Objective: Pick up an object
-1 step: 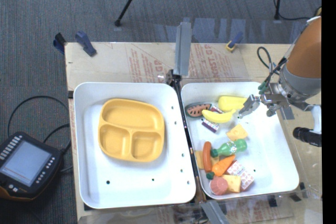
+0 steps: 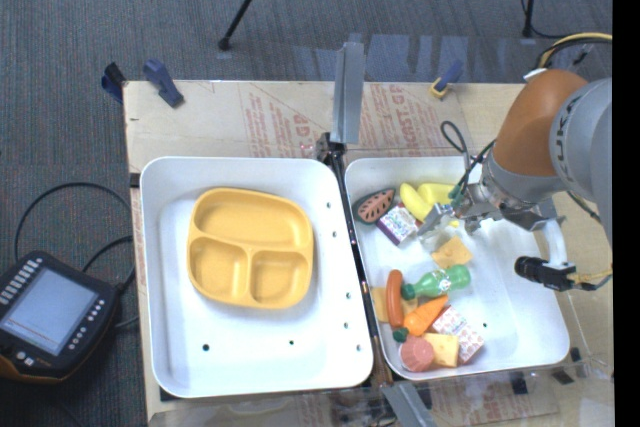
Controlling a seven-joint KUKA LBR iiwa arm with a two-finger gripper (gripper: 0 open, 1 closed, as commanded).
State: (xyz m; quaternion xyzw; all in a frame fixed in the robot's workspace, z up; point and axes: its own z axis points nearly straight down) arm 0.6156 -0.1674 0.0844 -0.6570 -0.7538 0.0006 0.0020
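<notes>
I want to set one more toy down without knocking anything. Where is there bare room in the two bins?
The right bin is bare between the green bottle and its right rim. In the left bin, a bare strip runs below the yellow tray. It is crowded along the right bin's left side, around the carrot and below the gripper.

The arm (image 2: 590, 130) is grey and rounded, with a wide orange band (image 2: 535, 125) above the wrist. A yellow cable (image 2: 575, 41) curves at its 12 o'clock side, and a thin black cable (image 2: 455, 137) loops near the wrist.
</notes>
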